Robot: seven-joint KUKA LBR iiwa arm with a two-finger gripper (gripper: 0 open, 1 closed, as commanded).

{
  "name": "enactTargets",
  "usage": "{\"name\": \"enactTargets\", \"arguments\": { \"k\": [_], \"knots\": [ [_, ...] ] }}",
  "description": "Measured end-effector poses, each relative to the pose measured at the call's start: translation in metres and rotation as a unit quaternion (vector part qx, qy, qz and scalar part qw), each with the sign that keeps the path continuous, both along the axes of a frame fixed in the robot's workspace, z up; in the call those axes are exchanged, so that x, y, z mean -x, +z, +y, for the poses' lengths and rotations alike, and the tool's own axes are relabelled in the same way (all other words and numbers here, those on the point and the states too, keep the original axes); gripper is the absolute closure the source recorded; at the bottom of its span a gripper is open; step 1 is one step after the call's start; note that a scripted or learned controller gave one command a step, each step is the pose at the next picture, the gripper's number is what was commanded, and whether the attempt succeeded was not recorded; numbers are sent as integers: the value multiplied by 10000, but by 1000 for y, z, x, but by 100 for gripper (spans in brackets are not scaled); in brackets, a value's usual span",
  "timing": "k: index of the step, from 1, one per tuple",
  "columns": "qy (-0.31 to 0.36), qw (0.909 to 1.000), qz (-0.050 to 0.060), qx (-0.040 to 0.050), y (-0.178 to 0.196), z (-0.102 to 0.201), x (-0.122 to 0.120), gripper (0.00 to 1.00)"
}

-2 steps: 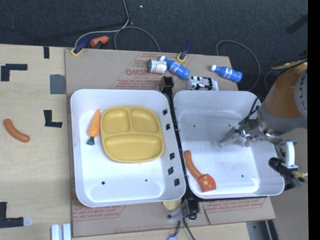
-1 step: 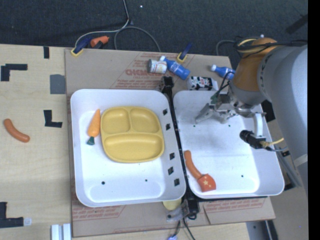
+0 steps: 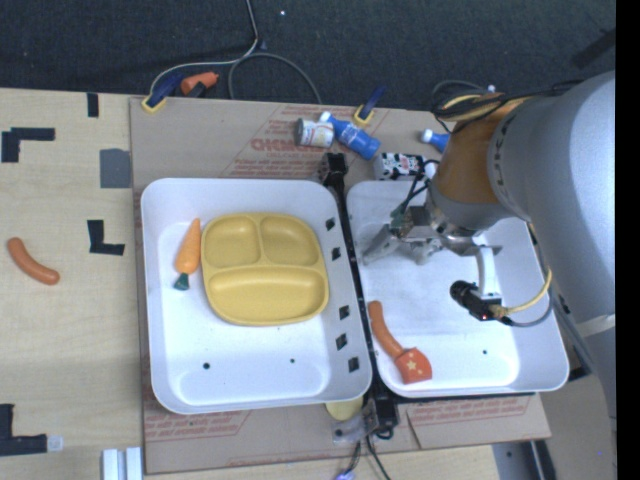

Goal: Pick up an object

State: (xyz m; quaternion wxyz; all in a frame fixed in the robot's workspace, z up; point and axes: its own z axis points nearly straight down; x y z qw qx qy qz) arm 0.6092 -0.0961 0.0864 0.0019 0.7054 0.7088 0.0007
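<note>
Objects for picking lie in both bins. In the right bin (image 3: 520,368) I see an orange toy piece with a long handle and a wider head (image 3: 398,348), lying near the bin's front left corner. In the left bin (image 3: 170,368) there is a yellow divided plate (image 3: 265,268) in the middle, and a toy carrot (image 3: 187,248) lies just beside the plate's left edge.

My arm (image 3: 540,168) reaches in from the right and is low over the back part of the right bin. The pincer (image 3: 405,236) is there, near the bin's back left area, well apart from the orange toy piece. From this slant I cannot tell how wide the pincer stands, and I see no object in it.

So I judge the task is at an early stage: nothing is lifted, and every object rests on its bin floor. What is left is the whole grasp: bring the pincer over one object, take it, and raise it.

Outside the bins, a toy sausage (image 3: 32,261) lies on the counter (image 3: 70,368) at far left.
</note>
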Motion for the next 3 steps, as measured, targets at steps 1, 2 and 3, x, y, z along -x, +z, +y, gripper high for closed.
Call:
{"name": "enactTargets", "arguments": {
  "k": [1,2,3],
  "knots": [
    [-15,10000,-4,-1,41,-21,-30,0],
    [-12,10000,18,7,-3,3,-36,0],
    [-13,10000,10,-8,-1,-7,-60,0]
  ]
}}
